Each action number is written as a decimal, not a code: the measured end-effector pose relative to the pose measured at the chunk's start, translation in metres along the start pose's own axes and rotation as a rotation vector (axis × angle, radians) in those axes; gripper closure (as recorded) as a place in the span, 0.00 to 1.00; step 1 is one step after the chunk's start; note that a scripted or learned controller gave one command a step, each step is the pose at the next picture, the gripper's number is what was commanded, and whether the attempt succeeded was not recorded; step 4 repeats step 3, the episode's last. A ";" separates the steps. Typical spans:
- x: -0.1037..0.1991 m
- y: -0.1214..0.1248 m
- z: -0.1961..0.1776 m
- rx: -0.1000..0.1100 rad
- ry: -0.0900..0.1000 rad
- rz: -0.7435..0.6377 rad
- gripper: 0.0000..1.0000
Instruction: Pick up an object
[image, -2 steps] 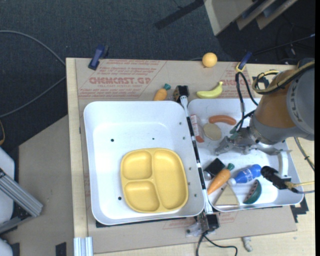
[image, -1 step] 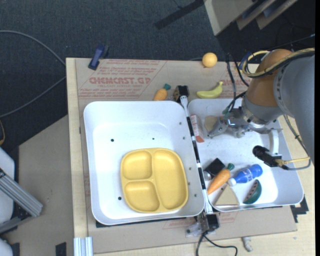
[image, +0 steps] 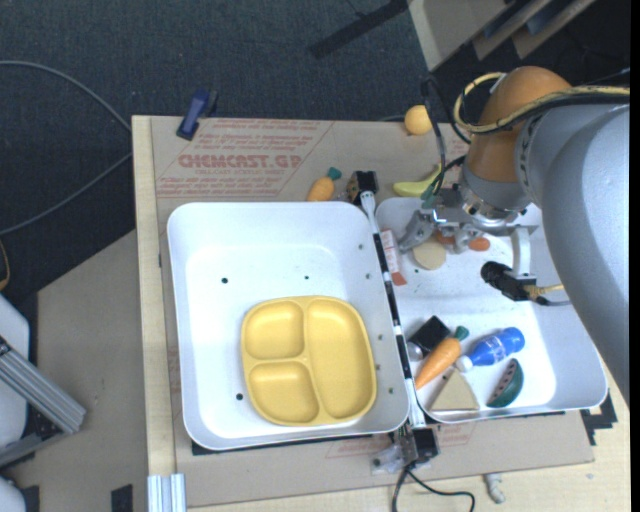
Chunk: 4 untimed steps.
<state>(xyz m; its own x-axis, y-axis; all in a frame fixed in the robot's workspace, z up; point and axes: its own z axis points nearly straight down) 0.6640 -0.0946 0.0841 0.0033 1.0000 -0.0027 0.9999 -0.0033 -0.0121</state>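
My gripper (image: 442, 228) hangs over the far left corner of the right bin (image: 570, 385), below the arm's orange band. A round beige piece (image: 430, 257) lies just under it, and a small red-orange piece (image: 481, 243) lies at its right side. Whether either is touched cannot be made out. Nearer the front of this bin lie a carrot (image: 438, 361), a black block (image: 430, 331), a blue bottle (image: 496, 346), a teal slice (image: 508, 384) and a tan wedge (image: 455, 392).
The left bin (image: 200, 250) holds a yellow divided plate (image: 307, 358). Behind the bins on the cardboard lie a banana (image: 414, 186), a yellow ball (image: 418, 120), a small orange toy (image: 322, 188), a black item (image: 363, 183) and a blue clip (image: 195, 113).
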 end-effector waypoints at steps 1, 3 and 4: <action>-0.003 0.000 0.001 0.001 0.004 -0.002 0.00; -0.078 -0.070 -0.030 -0.014 0.001 -0.002 0.00; -0.078 -0.070 -0.030 -0.014 0.001 -0.002 0.00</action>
